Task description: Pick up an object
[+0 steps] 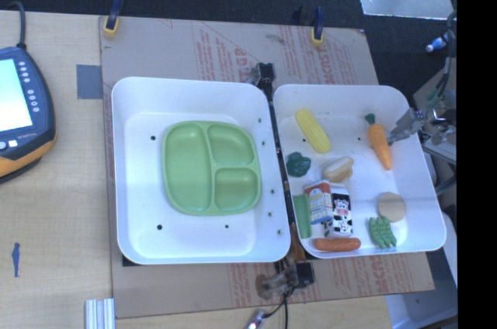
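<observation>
Objects for picking all lie in the right bin (353,96), a shallow white tray on the tabletop (62,195). Near its back left sits a yellow corn cob (312,130), lying at a slant. Toward the back right is an orange carrot (379,143) with a green top, pointing toward the bin's front. Just beside the carrot's upper part, at the bin's right rim, the gripper (400,130) reaches in with a thin metal tip; whether its jaws are parted or closed cannot be told from here, and nothing is seen between them.

Near the bin's left wall rests a dark green leafy piece (297,164), and just right of it a pale bread roll (338,168). Below these a small carton (320,207) with red and white print lies next to a black-and-white milk carton (341,216), with a green stick (300,215) along their left side. A red sausage (336,245) lies along the front wall, a green ridged vegetable (381,232) to its right, and a tan round item (391,206) above that.

The left bin (136,242) holds a light green divided plate (210,167) with three compartments, set near its middle.
</observation>
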